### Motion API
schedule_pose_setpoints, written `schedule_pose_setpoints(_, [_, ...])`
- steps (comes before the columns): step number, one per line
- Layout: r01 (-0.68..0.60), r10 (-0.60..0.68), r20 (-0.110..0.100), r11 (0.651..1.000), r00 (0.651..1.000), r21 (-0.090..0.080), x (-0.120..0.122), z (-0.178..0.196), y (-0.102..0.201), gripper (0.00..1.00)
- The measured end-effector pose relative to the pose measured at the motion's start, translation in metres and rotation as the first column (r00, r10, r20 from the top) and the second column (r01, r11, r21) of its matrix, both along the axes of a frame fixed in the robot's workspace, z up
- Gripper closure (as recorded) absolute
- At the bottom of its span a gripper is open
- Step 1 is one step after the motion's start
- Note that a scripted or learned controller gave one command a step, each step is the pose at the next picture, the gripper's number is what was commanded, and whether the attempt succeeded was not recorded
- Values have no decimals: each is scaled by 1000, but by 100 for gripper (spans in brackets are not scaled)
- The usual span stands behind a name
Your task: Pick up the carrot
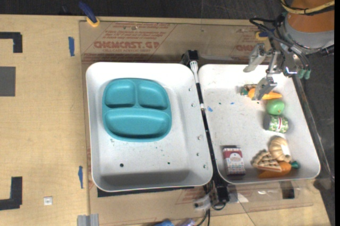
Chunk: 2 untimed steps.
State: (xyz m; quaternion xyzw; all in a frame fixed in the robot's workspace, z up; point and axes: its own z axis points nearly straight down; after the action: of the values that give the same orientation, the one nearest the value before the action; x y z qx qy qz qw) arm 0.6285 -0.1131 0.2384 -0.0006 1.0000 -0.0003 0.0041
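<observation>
Carrot (272, 95) in the right bin (313, 166): likely light, stiff, smooth toy; best pinched mid-body across its width. Tool (262, 93) just over it; finger spread can't be told.

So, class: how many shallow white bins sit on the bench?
2. The left bin holds a teal divided plate; the right bin holds the small items, with the gripper over its far end.

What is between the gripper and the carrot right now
Nothing visible. The gripper is low at the back of the right bin, already right at the carrot, with the green fruit just in front.
</observation>
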Motion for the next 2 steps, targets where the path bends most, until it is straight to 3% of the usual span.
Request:
schedule_pose_setpoints(1, [-105, 105, -9, 994, 994, 2, 26, -101, -53, 0])
schedule_pose_setpoints(2, [-218, 218, 4, 976, 976, -3, 32, -139, -50, 0])
